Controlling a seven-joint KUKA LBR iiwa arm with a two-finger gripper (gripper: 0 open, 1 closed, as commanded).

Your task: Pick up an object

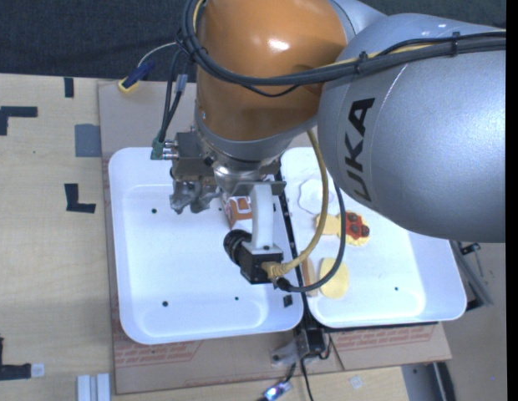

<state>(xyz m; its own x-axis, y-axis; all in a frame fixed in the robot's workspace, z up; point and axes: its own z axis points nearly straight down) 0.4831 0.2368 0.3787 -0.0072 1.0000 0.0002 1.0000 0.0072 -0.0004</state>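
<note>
Objects are seen in the right bin (426, 307): a pale yellow piece (334, 278) near its front-left corner, a red and yellow item (354, 228) toward the middle of its left side, and a white piece (312, 195) near its back-left corner. An orange-brown object (236, 210) is seen in the left bin (159, 307), close to that bin's right edge and toward its back, partly hidden by the wrist hardware. The arm (409, 115) is reached in from the right, with its orange band (267, 44) placed over the back edge of the left bin. The gripper (242, 215) is lowered over the right part of the left bin, just beside the orange-brown object, which is touched or overlapped by the hardware in this view. Whether the jaws are spread or pressed together cannot be told, since they are covered by the wrist and a black cylinder (246, 257) mounted beside it. Whether the orange-brown object sits between the jaws cannot be told either. Cables (180, 82) are looped from the band down to the wrist. The three right-bin pieces are kept well apart from the jaws, across the shared bin edge.
</note>
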